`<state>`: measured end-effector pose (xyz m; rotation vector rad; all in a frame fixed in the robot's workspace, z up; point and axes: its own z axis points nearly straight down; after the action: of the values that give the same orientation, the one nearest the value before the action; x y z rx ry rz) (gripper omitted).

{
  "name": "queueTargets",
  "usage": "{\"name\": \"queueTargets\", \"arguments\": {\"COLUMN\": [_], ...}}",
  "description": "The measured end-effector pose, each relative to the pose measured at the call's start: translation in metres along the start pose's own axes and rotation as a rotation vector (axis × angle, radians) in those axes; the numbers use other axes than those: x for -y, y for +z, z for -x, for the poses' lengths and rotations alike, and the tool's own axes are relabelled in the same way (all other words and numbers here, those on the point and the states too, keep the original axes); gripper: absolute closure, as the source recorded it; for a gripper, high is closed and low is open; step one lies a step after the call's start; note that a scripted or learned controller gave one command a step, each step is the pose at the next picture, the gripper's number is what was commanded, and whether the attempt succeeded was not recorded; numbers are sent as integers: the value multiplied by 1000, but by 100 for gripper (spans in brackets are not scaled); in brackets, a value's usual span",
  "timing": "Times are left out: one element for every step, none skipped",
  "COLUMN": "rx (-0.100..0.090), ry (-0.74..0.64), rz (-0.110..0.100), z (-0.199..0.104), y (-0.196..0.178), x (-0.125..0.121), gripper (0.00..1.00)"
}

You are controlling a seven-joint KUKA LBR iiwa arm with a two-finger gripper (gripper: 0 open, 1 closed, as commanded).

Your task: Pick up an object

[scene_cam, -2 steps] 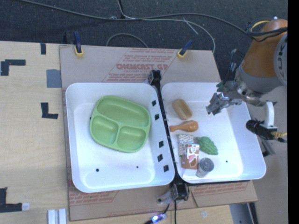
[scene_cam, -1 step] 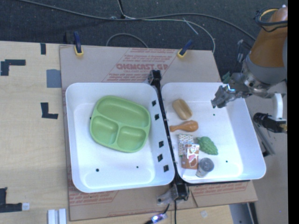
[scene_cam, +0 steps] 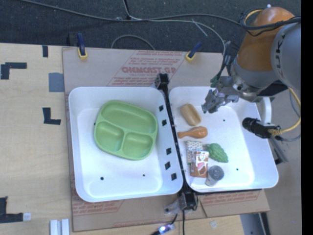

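The likeliest target, a tan bread roll (scene_cam: 190,114), lies in the right bin (scene_cam: 254,155) near the divider; just below it sits a toy drumstick (scene_cam: 193,132), then a small printed box (scene_cam: 198,161), a green leafy piece (scene_cam: 216,152) and a grey can (scene_cam: 214,174), all bunched close together; the left bin (scene_cam: 83,180) on the desk (scene_cam: 29,146) holds a green divided tray (scene_cam: 126,129). The risk, as I judge it, is crowding; a descent slightly off could nudge the roll against the divider or catch two items at once. The claw (scene_cam: 211,104) hangs just right of the roll, holding nothing visible; how wide it stands I cannot tell.
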<state>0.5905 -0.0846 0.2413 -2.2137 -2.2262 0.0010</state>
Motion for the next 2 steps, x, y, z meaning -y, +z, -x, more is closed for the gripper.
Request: {"name": "queueTargets", "arguments": {"rx": [-1, 1], "ry": [-2, 0], "rz": [0, 0], "z": [-62, -105], "y": [1, 11], "x": [-6, -17], "gripper": [100, 100]}}
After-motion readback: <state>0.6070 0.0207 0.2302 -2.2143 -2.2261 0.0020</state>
